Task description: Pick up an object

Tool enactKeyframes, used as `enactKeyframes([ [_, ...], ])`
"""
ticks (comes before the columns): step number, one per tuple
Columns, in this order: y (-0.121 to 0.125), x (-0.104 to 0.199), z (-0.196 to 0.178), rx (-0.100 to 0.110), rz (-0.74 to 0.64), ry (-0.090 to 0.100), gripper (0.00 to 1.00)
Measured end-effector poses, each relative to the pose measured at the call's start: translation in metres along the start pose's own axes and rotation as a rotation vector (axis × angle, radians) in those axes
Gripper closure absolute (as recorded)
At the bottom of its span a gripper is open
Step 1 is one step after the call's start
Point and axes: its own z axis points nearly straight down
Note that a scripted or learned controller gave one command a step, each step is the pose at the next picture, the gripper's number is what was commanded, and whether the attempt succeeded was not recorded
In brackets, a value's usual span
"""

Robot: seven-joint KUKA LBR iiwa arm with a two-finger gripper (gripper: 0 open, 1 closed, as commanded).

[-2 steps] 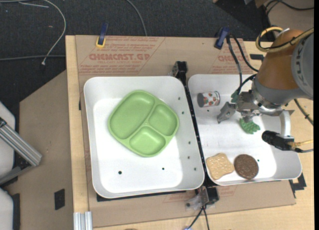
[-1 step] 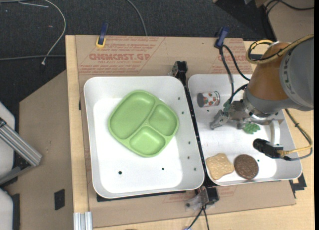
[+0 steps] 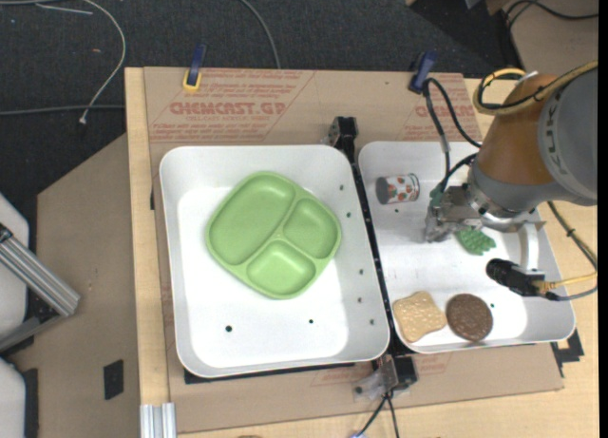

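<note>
A small green leafy-looking object [image 3: 472,238], soft-edged and ragged in outline, lies on the floor of the right bin [image 3: 418,251], right of the frame's centre, and the gripper [image 3: 439,227] stands directly at its left edge, touching or nearly touching it; whether the fingers are spread or pressed together cannot be told from this angle, and nothing is plainly seen between them. Just to the upper left of the gripper a small cylindrical can [image 3: 398,188] with a red-and-white label lies on its side near the bin's back wall. Toward the lower edge of the same bin sit a pale, squarish slice like toast [image 3: 418,316] with a speckled surface and, just beside it on the right, a round dark-brown disc like a cookie [image 3: 469,317]; both are apart from the green piece. A black, glossy, elongated part [image 3: 513,276] with a yellow cable on it hangs over the bin's right side, between the green object and the cookie. The arm [image 3: 546,146], grey with an orange band, reaches in from the right and covers the bin's upper right corner. In the left bin [image 3: 190,332], a smooth white shallow tray, rests a light-green plastic plate [image 3: 274,234] with three compartments and rounded corners, turned at a slant. Both bins stand on a brown cardboard sheet [image 3: 237,99] with red printing, held by blue clamps [image 3: 196,64] at its top edge.
</note>
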Motion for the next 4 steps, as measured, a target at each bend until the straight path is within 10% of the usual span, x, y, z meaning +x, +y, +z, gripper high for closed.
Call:
enactKeyframes([
  [3,0.001,0.0,-0.113,-0.002,-0.002,-0.002,1.0],
  [4,0.006,0.057,-0.116,0.0,-0.008,0.001,1.0],
])
